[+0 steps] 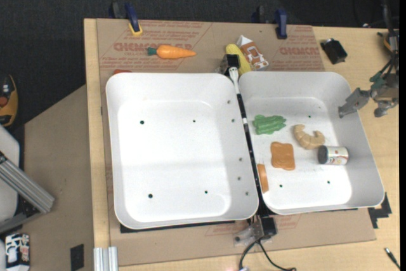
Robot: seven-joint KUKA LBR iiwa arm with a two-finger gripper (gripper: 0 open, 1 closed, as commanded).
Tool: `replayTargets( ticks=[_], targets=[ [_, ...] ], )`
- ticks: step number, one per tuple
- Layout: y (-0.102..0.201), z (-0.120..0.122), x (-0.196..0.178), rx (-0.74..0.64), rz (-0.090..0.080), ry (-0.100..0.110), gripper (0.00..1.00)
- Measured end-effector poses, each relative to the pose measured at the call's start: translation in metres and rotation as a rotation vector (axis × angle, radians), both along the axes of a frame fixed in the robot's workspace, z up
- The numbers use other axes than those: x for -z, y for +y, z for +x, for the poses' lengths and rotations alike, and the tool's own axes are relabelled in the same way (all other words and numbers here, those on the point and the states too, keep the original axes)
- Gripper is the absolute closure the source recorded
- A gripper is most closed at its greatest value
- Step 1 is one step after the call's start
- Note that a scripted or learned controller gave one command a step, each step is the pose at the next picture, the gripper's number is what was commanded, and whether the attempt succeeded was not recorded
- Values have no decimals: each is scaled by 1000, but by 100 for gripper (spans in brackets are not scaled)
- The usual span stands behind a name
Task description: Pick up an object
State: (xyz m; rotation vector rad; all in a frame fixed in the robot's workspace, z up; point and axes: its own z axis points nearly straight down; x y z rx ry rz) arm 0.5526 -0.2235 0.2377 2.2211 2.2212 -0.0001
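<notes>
— Looking at the right bin (355, 197), where does the arm stand?

— At the far right edge, beside the bin's upper right corner. The gripper (360, 103) hangs just over the rim; its fingers look spread, with nothing between them.

— And what could it pick?

— Four loose things lie in that bin: a green leafy toy (269, 124), a tan curved piece (308, 137), an orange slab (283, 155) and a small can lying on its side (333, 155). A thin orange piece (262, 178) sits against the left wall. The left bin (120, 136) offers nothing to grasp.

— What might spoil it?

— The can, I judge, would roll away from a closing finger. It is close to the tan piece, so a descent there may shove one into the other. The orange slab lies flat and low; fingers could scrape the floor and close above it. The piece at the wall leaves little room for a finger.
</notes>
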Motion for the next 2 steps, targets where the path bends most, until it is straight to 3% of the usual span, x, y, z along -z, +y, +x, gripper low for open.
replayTargets(
  ticks=[1,2],
  targets=[
    [39,-20,-187,-5,-6,-20,0],
    [130,-67,-125,-8,5,7,0]
  ],
)
